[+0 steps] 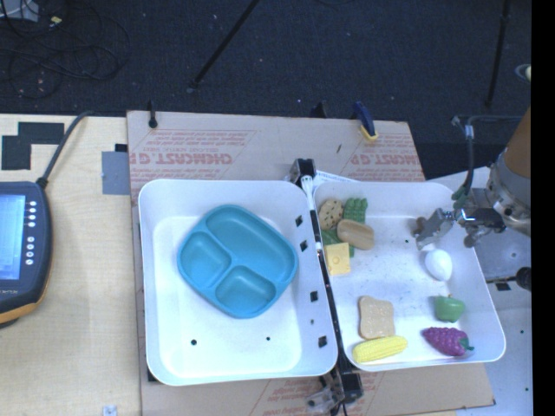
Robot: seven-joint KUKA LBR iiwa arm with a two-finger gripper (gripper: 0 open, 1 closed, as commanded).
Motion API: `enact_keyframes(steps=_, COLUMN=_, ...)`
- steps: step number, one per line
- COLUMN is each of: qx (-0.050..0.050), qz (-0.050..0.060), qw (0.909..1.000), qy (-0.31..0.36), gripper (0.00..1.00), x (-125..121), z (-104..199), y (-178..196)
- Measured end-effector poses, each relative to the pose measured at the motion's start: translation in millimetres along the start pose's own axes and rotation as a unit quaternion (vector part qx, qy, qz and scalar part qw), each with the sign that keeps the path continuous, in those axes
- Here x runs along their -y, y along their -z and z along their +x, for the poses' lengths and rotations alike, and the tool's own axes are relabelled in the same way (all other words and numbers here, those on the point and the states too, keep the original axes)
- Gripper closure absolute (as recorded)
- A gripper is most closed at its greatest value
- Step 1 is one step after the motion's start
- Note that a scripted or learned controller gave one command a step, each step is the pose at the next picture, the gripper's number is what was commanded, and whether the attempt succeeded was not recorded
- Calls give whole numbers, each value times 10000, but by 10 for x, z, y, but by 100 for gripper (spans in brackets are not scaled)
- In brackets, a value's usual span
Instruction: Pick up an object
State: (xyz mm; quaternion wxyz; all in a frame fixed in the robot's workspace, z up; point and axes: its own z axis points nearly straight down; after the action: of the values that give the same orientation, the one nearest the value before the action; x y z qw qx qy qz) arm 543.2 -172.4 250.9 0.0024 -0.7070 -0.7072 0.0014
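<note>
My gripper [451, 224] hangs over the right bin [491, 319] near its far right wall, fingers apart with nothing between them. A white egg [439, 263] lies just below it, apart from it. Further down lie a green pepper [449, 308] and purple grapes [446, 341]. A toast slice [376, 316] and a yellow corn cob [379, 348] rest near the bin's front. At the far left of this bin sit a cookie [329, 213], a green leafy piece [355, 208], a brown bread roll [355, 233] and a yellow cheese wedge [336, 258].
The left bin [165, 319] holds a blue divided plate [237, 259]. A black-clipped divider [316, 267] separates the bins. A handheld control pendant [17, 241] lies at the far left of the bench. Cardboard [260, 150] lies under both bins.
</note>
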Motion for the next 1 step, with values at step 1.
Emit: enact_keyframes(steps=1, qx=-12, qz=45, qw=10000, qy=-12, gripper=0, x=203, z=-394, y=-1143)
